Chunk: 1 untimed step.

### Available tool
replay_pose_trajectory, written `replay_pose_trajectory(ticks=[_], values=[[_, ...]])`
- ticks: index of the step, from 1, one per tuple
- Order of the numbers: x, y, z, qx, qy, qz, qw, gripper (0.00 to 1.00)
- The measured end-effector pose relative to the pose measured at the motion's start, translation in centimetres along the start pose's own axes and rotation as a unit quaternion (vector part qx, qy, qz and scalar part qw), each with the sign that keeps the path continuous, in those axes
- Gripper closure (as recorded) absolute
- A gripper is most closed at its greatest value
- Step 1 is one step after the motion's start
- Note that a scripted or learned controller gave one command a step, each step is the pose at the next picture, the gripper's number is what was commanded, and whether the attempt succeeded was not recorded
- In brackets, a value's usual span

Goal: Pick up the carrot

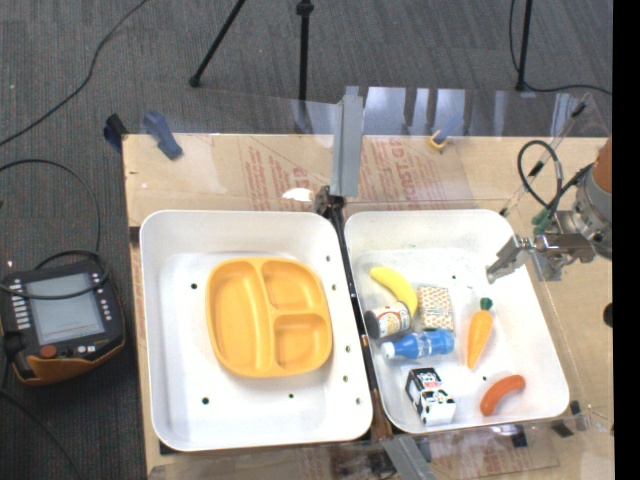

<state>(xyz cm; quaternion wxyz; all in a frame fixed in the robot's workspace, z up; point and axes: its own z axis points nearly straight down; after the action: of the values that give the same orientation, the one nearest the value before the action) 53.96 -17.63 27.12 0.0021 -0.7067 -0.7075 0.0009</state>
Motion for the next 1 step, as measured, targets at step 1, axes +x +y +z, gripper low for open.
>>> replay_pose_trajectory(ticks=[1], values=[[-2.87,-2.14,8.45,0.0,0.0,-0.046,0.9989,0.0]])
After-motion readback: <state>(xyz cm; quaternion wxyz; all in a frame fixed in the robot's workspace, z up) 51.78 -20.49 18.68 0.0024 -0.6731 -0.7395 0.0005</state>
